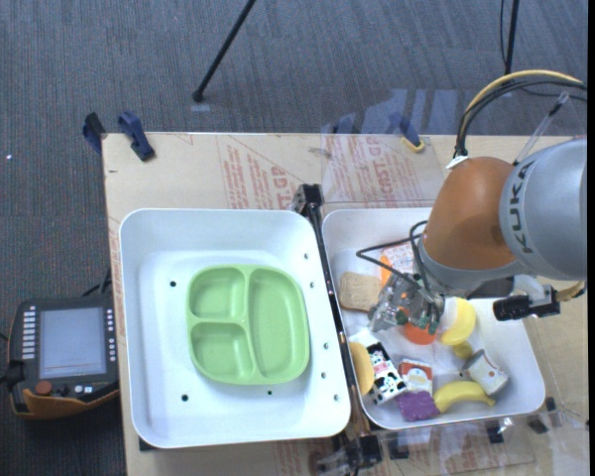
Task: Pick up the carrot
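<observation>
The carrot (418, 333) shows as a small orange patch in the right bin (524, 357), mostly hidden under the gripper. My gripper (407, 308) hangs low over the middle of that bin, right above the carrot and touching or nearly touching it. The grey arm with its orange band (468, 216) reaches in from the right and covers the bin's upper part. The view does not show whether anything is held.
Around the carrot lie a bread slice (359, 290), a yellow piece (459, 323), a banana (463, 396), small cartons (384, 373) and purple grapes (416, 406). The left bin (149, 266) holds a green divided plate (248, 323). A pendant (67, 350) sits left of the bench.
</observation>
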{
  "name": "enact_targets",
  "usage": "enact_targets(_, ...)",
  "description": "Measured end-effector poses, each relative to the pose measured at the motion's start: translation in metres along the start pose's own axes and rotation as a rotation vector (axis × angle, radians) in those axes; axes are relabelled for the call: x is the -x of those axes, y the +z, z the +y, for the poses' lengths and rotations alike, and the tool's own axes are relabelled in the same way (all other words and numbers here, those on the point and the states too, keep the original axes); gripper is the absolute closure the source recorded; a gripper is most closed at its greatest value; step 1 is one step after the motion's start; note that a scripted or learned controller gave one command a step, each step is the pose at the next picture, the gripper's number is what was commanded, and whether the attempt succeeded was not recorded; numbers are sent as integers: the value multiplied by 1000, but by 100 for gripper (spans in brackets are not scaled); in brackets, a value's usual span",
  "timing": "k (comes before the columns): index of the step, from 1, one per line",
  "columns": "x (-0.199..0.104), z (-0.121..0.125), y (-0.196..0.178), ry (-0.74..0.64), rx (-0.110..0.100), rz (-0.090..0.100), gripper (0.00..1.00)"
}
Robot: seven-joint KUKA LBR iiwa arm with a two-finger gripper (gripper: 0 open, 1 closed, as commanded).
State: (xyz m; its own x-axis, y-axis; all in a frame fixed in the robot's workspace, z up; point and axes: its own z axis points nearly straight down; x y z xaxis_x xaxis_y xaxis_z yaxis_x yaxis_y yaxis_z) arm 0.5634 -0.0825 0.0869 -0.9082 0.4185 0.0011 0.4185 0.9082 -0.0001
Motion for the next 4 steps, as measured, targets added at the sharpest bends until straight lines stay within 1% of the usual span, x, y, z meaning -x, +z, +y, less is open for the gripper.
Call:
enact_targets(1,-43,74,-105,57,9,-9,100)
enact_targets(2,-96,66,-99,144,-1,3,100)
enact_targets(3,-118,47,-134,-71,0,-1,100)
enact_targets(4,-111,103,-211,140,2,-3,100)
